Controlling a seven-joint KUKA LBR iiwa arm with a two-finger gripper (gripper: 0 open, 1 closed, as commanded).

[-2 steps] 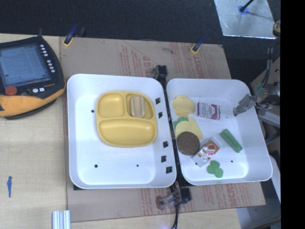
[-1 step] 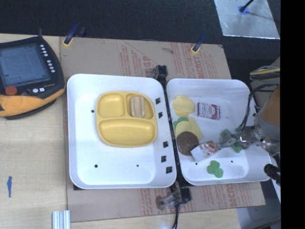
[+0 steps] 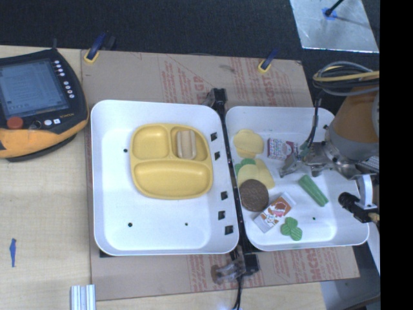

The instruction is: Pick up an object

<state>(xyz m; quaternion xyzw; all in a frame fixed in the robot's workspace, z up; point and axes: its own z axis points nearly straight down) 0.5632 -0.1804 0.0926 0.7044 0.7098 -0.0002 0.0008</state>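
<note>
The claw [image 3: 292,165] hangs low over the right bin [image 3: 335,237], its metal fingers pointing left from the grey arm [image 3: 352,131]; whether they are apart or together I cannot tell, and nothing shows between them.

Far left on the bench sits a pendant [image 3: 35,105] with a grey screen and orange underside. Next comes the left bin [image 3: 161,234], which holds a yellow tray [image 3: 171,160] with three compartments. A tan cylinder [image 3: 186,143] lies in the tray's upper right compartment. A row of black clips [image 3: 223,173] runs down the seam where the two bins meet.

In the right bin, nearest the seam, a yellow disc [image 3: 248,142] lies at the top, a pale yellow piece [image 3: 257,174] with a green scrap beside it sits below, and a brown disc [image 3: 253,194] lies just under that, touching it. A red and white packet [image 3: 276,212] rests just right of the brown disc, with a green blob [image 3: 291,228] below it. A small white and red packet [image 3: 279,148] lies just up and left of the claw tips, near them. A green stick [image 3: 312,190] lies tilted just below and right of the claw, apart from it. Yellow and black cables [image 3: 345,75] loop above the arm.
</note>
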